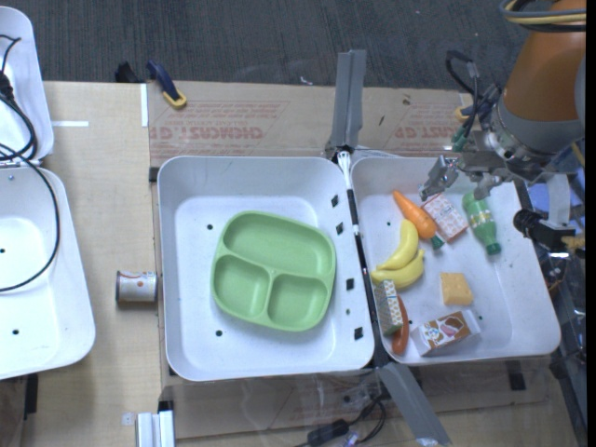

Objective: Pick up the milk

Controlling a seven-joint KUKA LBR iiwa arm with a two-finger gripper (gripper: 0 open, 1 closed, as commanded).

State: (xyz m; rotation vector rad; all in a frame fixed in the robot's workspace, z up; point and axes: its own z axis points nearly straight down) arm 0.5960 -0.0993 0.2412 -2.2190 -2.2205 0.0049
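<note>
Claw (458, 178) hanging spread open and gripping nothing above the right bin (521, 333), milk carton (445, 332) lying near that bin's front edge, below the banana (402, 257)

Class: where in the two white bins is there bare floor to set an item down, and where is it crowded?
Left bin: bare strips border the green plate on all sides. Right bin: a bare patch lies right of the cheese, above the milk. Crowded: carrot, banana, green bottle.
</note>
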